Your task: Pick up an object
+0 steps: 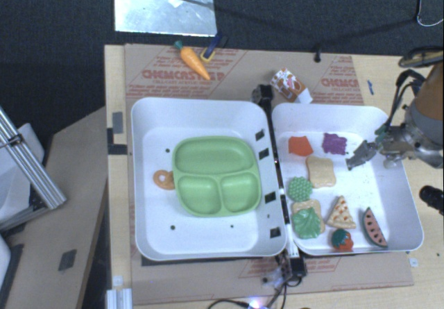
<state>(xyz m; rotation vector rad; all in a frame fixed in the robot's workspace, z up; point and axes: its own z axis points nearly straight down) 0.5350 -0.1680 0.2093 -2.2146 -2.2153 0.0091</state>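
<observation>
1. Gripper [362, 155]: hangs over the right bin [399, 189], right of the bread slice [320, 171]; whether wide or narrow, cannot tell.
2. Candidates: purple piece [334, 143] above-right of the bread; orange block [300, 146] above-left; pizza slice [340, 214] below.
3. Advice: the purple piece lies nearest; centre over it, then descend straight.

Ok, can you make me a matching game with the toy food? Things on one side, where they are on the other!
Things:
1. carrot
2. pretzel
3. watermelon
4. purple piece

Places:
A. left bin, beside the green tray
B. right bin, near corner
C. on the bench behind the bins
D. right bin, far side, next to the orange piece

Pairs: 1-C, 2-A, 3-B, 4-D
</observation>
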